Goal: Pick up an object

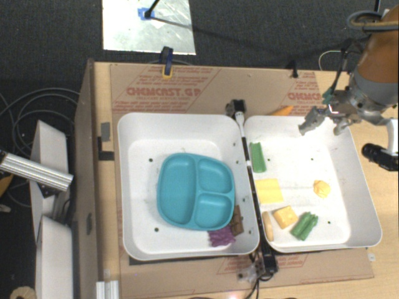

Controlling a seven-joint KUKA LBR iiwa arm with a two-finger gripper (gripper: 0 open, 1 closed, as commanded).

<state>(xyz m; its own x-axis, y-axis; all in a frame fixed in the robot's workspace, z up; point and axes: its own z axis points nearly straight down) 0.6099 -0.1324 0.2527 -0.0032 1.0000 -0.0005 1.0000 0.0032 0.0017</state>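
My gripper [326, 123] hangs open over the far edge of the right bin [349, 167], with nothing between its fingers. Below it in that bin lie a green block [257, 156] by the left wall, a flat yellow square [269, 190], a small yellow lump [322, 189], a yellow cheese-like wedge [286, 217], a green vegetable piece [304, 225] and a tan stick [267, 225] along the near left wall. All of these lie well apart from the gripper, toward the near side.
The left bin [137, 167] holds a blue divided plate [196, 191], with a purple piece [220, 237] and a brown piece [237, 223] at its near right. An orange item [282, 111] lies behind the right bin. Cables run at the left.
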